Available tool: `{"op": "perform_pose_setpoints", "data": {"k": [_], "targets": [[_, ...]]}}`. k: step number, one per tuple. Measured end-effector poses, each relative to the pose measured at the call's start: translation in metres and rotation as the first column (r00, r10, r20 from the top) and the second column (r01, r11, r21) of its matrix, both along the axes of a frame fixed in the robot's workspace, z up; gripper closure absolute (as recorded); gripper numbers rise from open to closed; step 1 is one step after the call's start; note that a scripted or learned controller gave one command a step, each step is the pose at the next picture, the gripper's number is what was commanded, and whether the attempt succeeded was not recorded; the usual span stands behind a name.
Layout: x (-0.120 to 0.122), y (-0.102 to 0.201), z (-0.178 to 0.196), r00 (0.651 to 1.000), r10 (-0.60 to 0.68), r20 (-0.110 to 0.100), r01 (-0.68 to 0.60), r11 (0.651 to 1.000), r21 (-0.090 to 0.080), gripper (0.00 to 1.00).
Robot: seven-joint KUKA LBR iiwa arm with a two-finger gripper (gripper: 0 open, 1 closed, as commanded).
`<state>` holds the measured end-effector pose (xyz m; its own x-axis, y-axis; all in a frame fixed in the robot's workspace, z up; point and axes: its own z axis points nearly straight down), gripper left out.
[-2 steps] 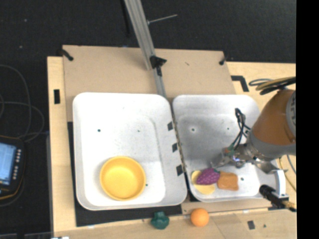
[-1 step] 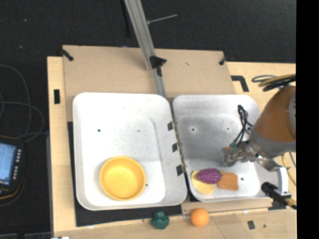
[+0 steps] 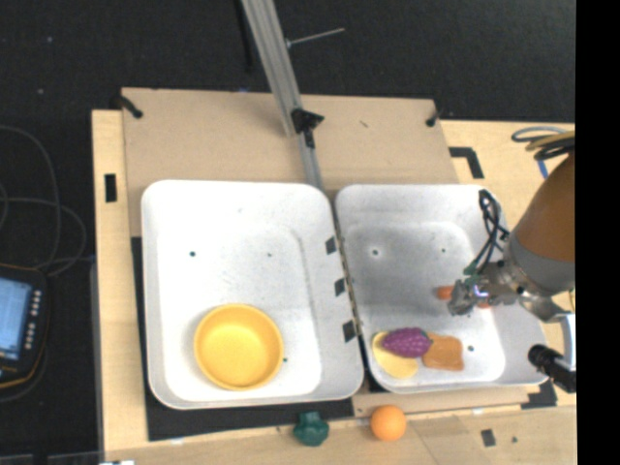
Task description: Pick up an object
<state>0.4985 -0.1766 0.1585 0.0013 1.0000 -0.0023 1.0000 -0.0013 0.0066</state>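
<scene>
My gripper (image 3: pixel 469 295) hangs low over the right part of the right bin (image 3: pixel 407 221), reaching in from the right under the orange band of the arm. A small orange piece (image 3: pixel 444 294) sits right at its left side; I cannot tell whether it is touched or held. Near the bin's front wall lie a purple bunch of grapes (image 3: pixel 405 341), a flat yellow piece (image 3: pixel 391 360) partly under the grapes, and an orange-brown piece (image 3: pixel 446 354) just to their right.
A yellow bowl (image 3: pixel 238 345) sits in the front of the left bin (image 3: pixel 232 231). On the bench in front of the bins lie an orange ball (image 3: pixel 387 422) and a small green object (image 3: pixel 311 429). A metal pole (image 3: pixel 281 66) slants up behind the bins.
</scene>
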Motion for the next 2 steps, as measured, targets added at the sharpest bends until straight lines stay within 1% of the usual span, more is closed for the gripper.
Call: {"op": "perform_pose_setpoints", "data": {"k": [1, 2], "targets": [[0.003, -0.007, 0.062, 1.000, 0.004, 0.001, -0.004, 1.000, -0.001, 1.00], [0.004, -0.009, 0.113, 1.000, 0.004, -0.004, -0.004, 1.000, 0.000, 1.00]]}}
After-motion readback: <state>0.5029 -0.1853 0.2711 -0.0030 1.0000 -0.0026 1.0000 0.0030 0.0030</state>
